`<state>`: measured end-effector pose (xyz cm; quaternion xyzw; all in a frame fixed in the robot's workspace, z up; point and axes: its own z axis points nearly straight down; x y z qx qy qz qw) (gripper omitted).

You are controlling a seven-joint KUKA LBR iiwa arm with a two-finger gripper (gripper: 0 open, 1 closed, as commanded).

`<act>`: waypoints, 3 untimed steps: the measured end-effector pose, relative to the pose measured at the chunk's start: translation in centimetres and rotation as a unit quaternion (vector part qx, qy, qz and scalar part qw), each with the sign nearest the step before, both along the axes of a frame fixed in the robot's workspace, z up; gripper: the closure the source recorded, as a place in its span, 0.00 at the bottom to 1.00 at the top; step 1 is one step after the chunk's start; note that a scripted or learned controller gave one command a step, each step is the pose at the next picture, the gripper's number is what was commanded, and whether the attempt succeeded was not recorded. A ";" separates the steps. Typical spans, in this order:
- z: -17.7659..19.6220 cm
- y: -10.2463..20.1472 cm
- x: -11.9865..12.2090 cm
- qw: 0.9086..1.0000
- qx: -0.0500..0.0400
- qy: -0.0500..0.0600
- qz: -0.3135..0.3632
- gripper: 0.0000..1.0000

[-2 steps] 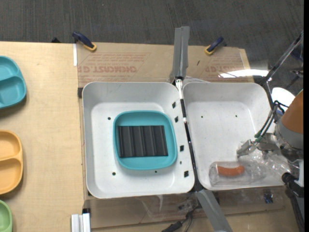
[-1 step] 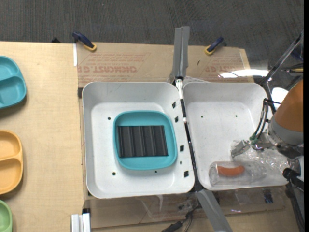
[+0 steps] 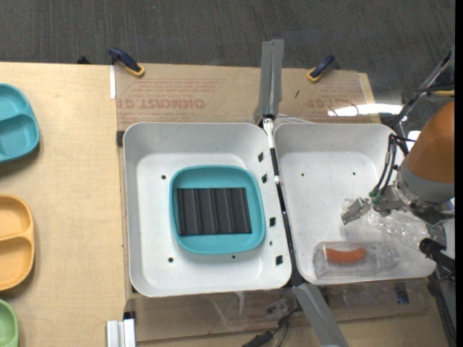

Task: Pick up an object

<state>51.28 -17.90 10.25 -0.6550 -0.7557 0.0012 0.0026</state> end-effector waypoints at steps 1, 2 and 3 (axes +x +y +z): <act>-1.3 -3.5 -3.1 1.000 0.007 0.000 -0.016 0.00; -1.3 -0.7 -3.3 1.000 0.000 -0.002 0.025 0.00; -1.0 -0.5 -1.0 0.998 0.000 0.000 0.059 0.00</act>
